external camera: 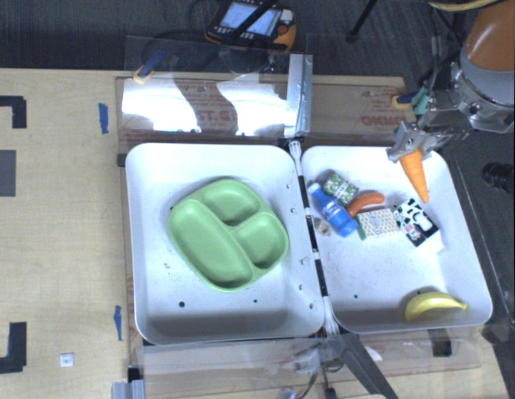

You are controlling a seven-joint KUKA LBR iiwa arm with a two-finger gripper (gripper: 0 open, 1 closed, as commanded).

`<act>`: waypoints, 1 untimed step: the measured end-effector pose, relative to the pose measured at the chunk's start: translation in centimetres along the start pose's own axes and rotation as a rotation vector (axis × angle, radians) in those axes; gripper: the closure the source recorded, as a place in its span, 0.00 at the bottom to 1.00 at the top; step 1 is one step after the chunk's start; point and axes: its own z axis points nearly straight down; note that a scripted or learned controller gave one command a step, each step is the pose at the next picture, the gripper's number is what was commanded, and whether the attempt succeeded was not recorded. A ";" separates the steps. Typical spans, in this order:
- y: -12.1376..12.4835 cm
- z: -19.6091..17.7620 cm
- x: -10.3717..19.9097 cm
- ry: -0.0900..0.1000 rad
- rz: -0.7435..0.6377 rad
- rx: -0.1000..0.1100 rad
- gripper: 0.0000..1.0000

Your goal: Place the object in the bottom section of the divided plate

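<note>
While the orange plastic carrot hangs point-down from the metal claw above the far edge of the right white bin, the fixed camera view shows the claw's fingers pinching its thick top end, with most of its length dangling free. That narrow hold is the main risk, as I judge it: a smooth tapered toy gripped near one end could swing or slide out during the carry across to the left white bin, and drop short among the clutter or onto the seam between the bins. The green divided plate sits turned at an angle in the middle of the left bin, so "bottom section" is likely the large compartment nearest the counter's near edge; releasing too early would land the carrot in one of the two smaller far compartments or on a ridge, where it may roll.

The finger contact is small and blurred, so how deep the grip goes is unclear. The arm is cut off at the right edge. The small items in the right bin, a blue bottle, a black-and-white patterned block and a yellow banana, are hard to read in detail.
</note>
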 end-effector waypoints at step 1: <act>0.9 9.9 -2.6 0.000 -0.017 -0.002 1.00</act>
